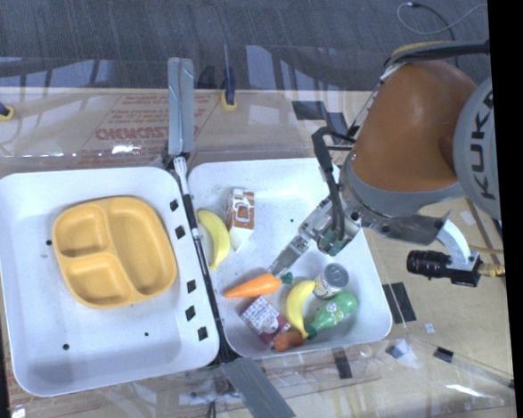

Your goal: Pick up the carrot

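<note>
The orange carrot (252,286) lies on its side on the floor of the right bin (277,180), near the bin's front left, pointing left. My gripper (282,266) reaches in from the right and hangs just above and to the right of the carrot's thick end. Nothing shows as held in it. The arm's grey and orange body covers the bin's right side.
Crowded around the carrot are a red packet (262,315), a banana (297,305), a green bottle (335,310) and a small round can (336,274). Another banana (214,236) and a small carton (241,209) lie further back. The left bin holds a yellow divided plate (113,251).
</note>
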Controlling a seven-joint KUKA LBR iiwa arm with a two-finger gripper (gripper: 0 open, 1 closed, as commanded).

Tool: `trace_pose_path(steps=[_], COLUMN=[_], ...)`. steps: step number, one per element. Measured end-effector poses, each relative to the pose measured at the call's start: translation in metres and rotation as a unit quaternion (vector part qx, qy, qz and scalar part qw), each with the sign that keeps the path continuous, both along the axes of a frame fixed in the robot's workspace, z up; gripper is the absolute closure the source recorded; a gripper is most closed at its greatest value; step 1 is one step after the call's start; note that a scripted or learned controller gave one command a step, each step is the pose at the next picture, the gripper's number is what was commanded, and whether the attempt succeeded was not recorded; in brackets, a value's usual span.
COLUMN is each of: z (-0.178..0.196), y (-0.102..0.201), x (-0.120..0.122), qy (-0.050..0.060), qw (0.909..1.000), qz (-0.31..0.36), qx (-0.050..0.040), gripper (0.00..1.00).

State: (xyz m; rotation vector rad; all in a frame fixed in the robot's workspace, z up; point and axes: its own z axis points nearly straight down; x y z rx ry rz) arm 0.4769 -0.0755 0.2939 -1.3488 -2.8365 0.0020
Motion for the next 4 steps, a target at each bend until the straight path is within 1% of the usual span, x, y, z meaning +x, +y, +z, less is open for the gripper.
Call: trace_pose_path(steps=[4], z=[0.0000], y=[0.0000], x=[0.0000], qy=[0.000], qw=[1.0000], qz=[0.000], qx=[0.0000], gripper=[0.00])
